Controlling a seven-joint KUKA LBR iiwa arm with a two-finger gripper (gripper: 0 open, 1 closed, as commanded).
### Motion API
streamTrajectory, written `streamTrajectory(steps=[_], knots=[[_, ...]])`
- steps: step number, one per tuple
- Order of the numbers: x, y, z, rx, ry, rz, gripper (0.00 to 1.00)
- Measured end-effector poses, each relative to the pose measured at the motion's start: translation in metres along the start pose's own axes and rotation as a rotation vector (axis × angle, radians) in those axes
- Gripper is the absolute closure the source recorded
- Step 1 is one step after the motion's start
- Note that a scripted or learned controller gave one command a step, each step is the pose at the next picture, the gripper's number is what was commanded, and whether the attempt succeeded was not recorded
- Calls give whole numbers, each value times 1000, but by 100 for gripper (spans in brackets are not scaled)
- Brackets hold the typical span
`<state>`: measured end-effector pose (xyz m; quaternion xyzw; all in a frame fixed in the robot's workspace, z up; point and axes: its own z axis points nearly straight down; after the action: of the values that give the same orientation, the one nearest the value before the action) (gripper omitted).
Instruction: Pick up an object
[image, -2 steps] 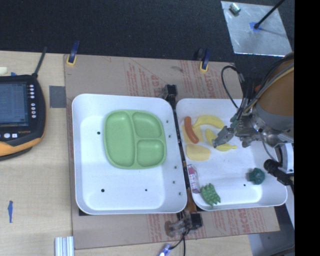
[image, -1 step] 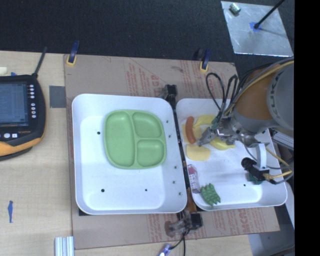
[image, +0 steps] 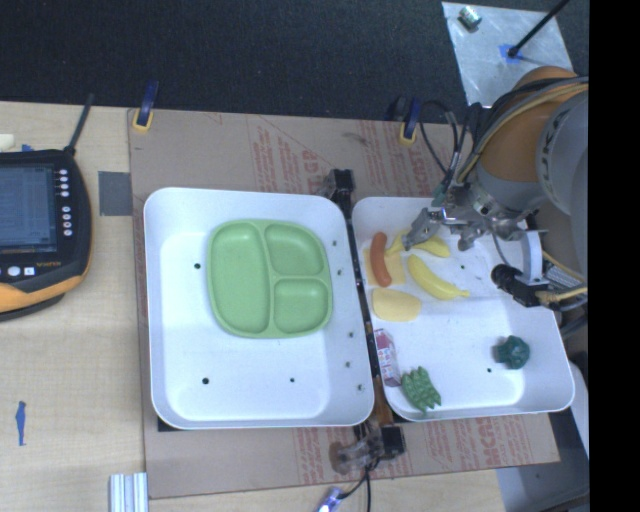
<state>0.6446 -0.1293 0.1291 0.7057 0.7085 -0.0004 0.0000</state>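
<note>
My gripper (image: 447, 229) hangs over the far part of the right bin (image: 545, 400), with its two fingers spread apart and nothing gripped between them. A small yellow banana (image: 418, 243) lies just under and to the left of the fingertips. A larger banana (image: 437, 279) lies slightly nearer. A red sausage (image: 379, 258) and a pale yellow piece (image: 396, 304) lie to the left of the bananas. A dark green broccoli-like piece (image: 513, 351), a lighter green toy (image: 421, 388) and a red packet (image: 386, 357) sit nearer the front.
The left bin (image: 180, 390) holds a green divided plate (image: 269, 277). A tablet-like pendant (image: 40, 230) lies on the bench at far left. The arm's orange and grey body (image: 530, 130) looms over the right bin's far right corner, with black cables (image: 525, 285) beside it.
</note>
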Motion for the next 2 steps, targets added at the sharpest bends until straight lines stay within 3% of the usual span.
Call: streamTrajectory(steps=[1,2], knots=[[-14,-50,38,4,0,-1,0],[-54,10,37,5,1,-2,0]])
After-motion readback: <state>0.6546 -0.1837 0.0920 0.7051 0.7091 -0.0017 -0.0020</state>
